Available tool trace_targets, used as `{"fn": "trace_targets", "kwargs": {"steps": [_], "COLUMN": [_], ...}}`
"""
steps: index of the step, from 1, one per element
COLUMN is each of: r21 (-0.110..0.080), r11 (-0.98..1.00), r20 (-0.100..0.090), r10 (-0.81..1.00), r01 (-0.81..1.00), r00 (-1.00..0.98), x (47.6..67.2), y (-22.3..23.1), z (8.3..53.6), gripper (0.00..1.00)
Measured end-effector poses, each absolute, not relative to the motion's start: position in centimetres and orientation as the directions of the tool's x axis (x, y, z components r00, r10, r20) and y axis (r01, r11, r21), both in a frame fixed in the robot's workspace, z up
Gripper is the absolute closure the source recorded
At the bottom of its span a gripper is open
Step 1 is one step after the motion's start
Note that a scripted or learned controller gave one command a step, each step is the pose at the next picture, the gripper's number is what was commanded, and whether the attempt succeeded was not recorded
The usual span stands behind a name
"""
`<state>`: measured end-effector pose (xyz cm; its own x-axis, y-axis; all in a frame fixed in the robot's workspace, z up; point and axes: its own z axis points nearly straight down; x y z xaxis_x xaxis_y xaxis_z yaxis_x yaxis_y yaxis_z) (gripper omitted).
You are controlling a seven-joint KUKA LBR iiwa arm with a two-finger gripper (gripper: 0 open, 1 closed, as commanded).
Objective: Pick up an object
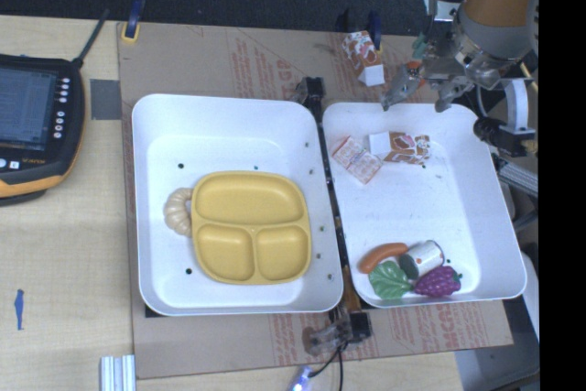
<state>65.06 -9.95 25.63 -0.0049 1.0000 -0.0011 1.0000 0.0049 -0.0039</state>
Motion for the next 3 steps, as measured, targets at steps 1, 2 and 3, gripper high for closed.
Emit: {"fn": "trace_targets", "kwargs": {"steps": [1,2,3], "r21": [-0.005,-0.005,-0.005], "r11": [0.004,0.006,0.006], "r20": [-0.002,-0.003,-0.001], "r10": [1.000,1.000,1.000], "r01": [1.000,1.000,1.000], "r00": [-0.004,-0.006,-0.006], "x": [65.5,65.6,65.6], "y": [-19.6,-19.7,-12.4], "z": [18.0,19.2,20.9], "gripper": [0.00,1.00,1.00]}}
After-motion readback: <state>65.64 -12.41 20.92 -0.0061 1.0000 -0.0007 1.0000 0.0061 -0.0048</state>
